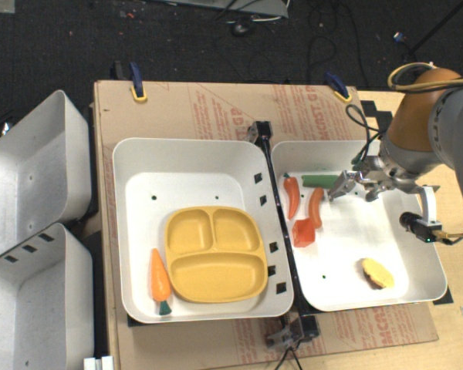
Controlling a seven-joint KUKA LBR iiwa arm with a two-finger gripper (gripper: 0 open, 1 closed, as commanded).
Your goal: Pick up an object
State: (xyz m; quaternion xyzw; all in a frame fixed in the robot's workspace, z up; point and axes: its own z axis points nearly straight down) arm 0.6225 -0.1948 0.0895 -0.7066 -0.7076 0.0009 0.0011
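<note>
The right bin (pixel 417 284) holds a green stick (pixel 319 180), two slim orange-red pieces (pixel 292 196) (pixel 316 206), a red block (pixel 303 232) and a yellow lump (pixel 377 273). My gripper (pixel 353 190) hangs over the back of this bin, just right of the green stick's end. It is open, its fingers spread with nothing between them. The orange-red pieces and the red block lie to its left and nearer the front. The yellow lump lies apart near the bin's front right.
The left bin (pixel 131 206) holds a yellow divided plate (pixel 216 253) and an orange carrot (pixel 160 276) beside the plate's left edge. A black divider (pixel 276 206) runs between the two bins. Cables hang off the arm at the right (pixel 428 226).
</note>
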